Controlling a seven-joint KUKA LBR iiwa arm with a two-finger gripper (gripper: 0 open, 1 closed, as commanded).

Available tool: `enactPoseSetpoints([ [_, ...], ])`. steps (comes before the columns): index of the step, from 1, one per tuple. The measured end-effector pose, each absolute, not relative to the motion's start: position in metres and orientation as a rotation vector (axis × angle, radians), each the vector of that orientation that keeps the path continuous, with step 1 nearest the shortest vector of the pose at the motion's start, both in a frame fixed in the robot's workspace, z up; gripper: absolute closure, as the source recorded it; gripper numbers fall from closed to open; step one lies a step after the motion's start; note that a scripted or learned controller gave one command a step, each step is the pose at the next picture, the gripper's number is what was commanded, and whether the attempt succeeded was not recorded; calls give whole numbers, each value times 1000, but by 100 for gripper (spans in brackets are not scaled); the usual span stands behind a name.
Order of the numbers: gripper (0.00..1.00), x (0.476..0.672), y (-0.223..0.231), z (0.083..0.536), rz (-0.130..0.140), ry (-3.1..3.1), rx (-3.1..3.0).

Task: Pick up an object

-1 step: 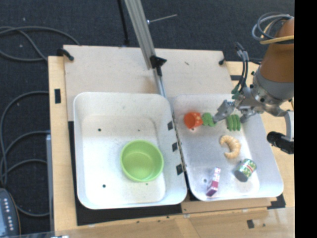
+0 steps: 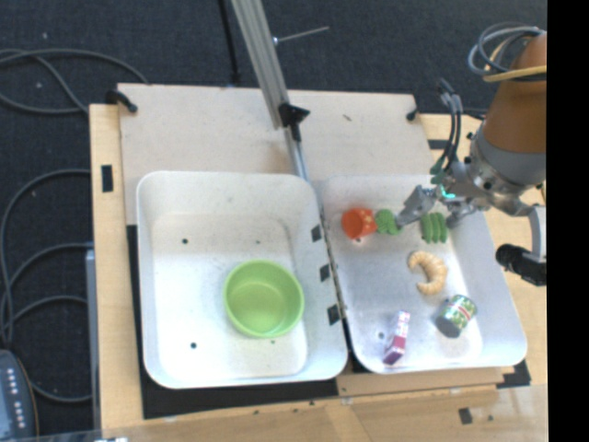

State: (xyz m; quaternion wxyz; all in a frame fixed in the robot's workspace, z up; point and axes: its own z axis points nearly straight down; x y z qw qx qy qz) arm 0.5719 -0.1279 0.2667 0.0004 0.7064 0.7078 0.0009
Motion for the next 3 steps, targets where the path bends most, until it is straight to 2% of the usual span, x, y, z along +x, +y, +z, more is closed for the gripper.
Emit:
enactPoseSetpoints([
  [1,0,578,-123,218,-6,2222,2222],
  [3,0,580,-115,124,-6,2220,2224],
])
